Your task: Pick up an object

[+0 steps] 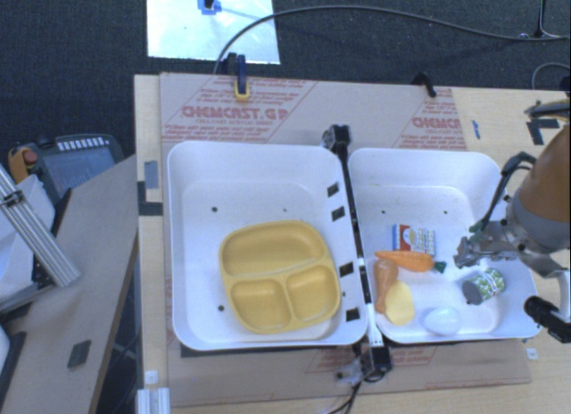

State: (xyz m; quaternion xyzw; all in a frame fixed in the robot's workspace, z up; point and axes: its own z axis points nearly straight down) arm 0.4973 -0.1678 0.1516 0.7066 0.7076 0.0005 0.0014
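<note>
Carrot [409, 260], carton [414, 239], can [483, 285] fill the right bin [428, 171]; jaws state unclear.

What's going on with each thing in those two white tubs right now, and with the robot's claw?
Yellow divided tray: lying flat in the left bin, compartments bare.
Carrot: lying on its side in the right bin.
Small carton: lying flat behind the carrot.
Yellow lemon: resting near the bin's front.
White egg: resting by the front wall.
Small can: tipped on its side.
Gripper: low over the right bin, above the can, holding nothing visible.
</note>
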